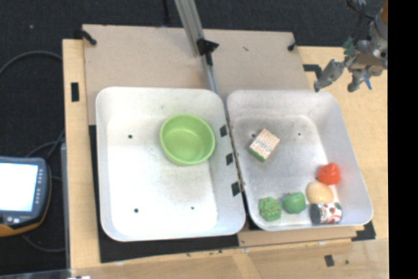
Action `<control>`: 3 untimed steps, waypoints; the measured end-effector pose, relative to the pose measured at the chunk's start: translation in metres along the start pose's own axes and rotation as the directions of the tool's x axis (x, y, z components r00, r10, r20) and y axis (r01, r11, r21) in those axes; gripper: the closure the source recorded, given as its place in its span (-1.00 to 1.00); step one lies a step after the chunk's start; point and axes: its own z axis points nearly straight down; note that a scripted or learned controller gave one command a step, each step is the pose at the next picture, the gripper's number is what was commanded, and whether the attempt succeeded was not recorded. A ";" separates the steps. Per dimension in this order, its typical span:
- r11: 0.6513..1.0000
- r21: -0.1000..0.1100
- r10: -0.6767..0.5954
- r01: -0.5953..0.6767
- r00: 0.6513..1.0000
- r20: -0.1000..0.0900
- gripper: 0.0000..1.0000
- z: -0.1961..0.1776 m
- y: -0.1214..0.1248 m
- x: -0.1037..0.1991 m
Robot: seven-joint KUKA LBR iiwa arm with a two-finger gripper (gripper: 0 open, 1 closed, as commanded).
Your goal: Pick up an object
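Observation:
My gripper (343,78) hangs at the far right, above the bench just beyond the back right corner of the right bin (339,121). Its two fingers are spread apart with nothing between them. In the right bin lie a small patterned box (264,144) near the middle, a red object (329,174), a cream egg-shaped object (319,192), a red-and-white can (326,213), a green ball (294,202) and a bumpy green object (270,208) along the front. A green bowl (187,139) sits in the left bin (117,166).
A slanted metal rail (186,6) rises from the back between the bins. A tablet (19,193) rests at the left edge of the bench. Brown board (144,55) lies behind the bins.

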 end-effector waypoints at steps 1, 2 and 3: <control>1.000 0.001 -0.001 0.001 1.000 0.001 -1.00 0.000 0.000 0.000; 1.000 0.005 0.003 -0.003 1.000 -0.001 -1.00 0.054 -0.011 -0.001; 1.000 0.004 0.002 -0.002 1.000 -0.001 -1.00 0.104 -0.013 0.007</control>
